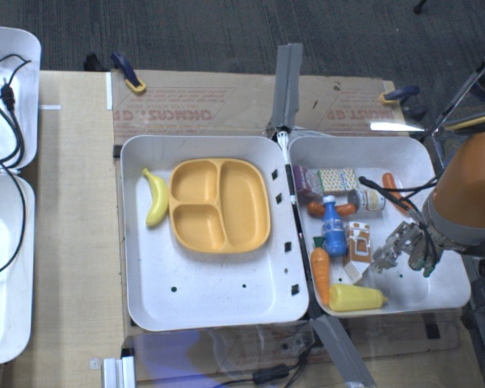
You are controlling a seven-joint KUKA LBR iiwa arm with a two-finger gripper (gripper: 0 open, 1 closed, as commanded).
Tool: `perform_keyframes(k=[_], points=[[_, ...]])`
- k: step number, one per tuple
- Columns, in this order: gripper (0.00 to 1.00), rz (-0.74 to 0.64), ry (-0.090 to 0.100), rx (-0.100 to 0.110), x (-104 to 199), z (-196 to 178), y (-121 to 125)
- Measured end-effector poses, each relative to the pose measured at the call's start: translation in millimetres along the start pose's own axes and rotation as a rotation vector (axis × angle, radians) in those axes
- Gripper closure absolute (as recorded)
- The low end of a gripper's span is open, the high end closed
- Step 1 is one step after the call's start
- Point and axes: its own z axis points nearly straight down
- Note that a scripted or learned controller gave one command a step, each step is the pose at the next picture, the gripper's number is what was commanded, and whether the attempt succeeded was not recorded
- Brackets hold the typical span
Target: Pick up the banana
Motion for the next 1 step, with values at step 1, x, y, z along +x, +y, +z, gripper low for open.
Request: perform_keyframes(k=[1], points=[[0.00,0.000,0.000,0.000,0.1,0.0,0.0]])
